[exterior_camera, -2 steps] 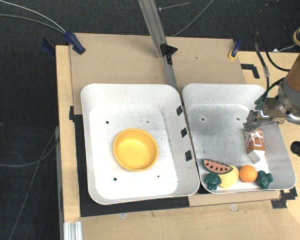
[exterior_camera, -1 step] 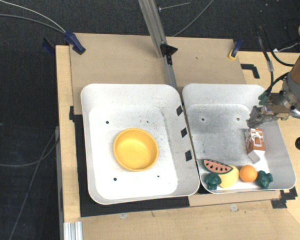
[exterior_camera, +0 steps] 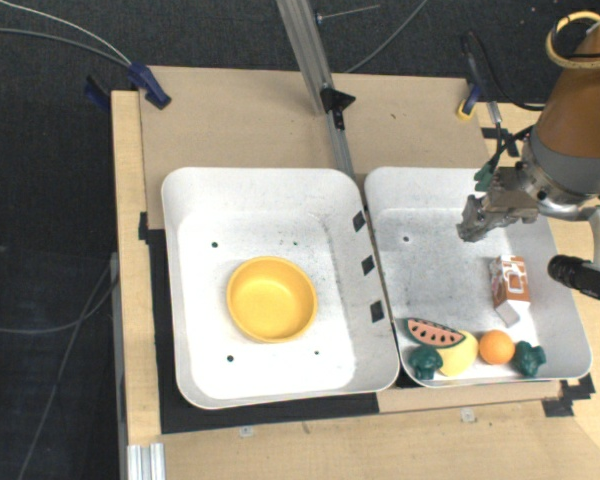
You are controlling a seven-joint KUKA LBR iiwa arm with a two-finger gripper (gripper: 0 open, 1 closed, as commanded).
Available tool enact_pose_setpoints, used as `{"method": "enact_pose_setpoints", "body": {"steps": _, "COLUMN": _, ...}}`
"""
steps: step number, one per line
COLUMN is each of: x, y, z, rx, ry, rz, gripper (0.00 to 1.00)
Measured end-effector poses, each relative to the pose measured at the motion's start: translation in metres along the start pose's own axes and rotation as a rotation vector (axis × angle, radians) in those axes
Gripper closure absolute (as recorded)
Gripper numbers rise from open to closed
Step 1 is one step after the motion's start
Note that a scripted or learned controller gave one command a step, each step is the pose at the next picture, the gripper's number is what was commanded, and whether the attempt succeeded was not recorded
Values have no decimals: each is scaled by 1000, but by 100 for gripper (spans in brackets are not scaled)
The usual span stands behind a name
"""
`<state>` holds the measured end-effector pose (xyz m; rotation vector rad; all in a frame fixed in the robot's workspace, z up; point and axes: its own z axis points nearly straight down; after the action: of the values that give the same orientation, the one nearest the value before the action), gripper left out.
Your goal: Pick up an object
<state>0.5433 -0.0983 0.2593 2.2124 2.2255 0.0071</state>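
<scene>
Carton (exterior_camera: 510,280) looks the likeliest pick: it lies in the right bin (exterior_camera: 420,268), near that bin's right wall, below and a little right of the gripper (exterior_camera: 474,226). It is a small box, orange-brown with white panels, lying on its side with one white end pointing toward the near rim. Whether the gripper is released or clenched I cannot tell at this slant; nothing is seen in its grasp. It hangs over bare bin floor, apart from every item, so the step in hand seems to be the approach, with no grasp made. The next move would call for shifting toward the carton, lining up across its narrow width, and descending.

Other candidates sit clustered along the near rim: a watermelon slice (exterior_camera: 437,331), a yellow piece (exterior_camera: 462,353) touching it, an orange (exterior_camera: 496,348), and two dark green pieces (exterior_camera: 425,361) (exterior_camera: 528,358). Their crowding would make a clean pick harder. A yellow bowl (exterior_camera: 271,298) rests alone in the left bin (exterior_camera: 195,268).
</scene>
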Motion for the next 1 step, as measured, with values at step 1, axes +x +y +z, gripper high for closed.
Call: {"method": "enact_pose_setpoints", "body": {"steps": 1, "x": 59, "y": 3, "z": 0, "rx": 7, "ry": 4, "rz": -1, "gripper": 100}}
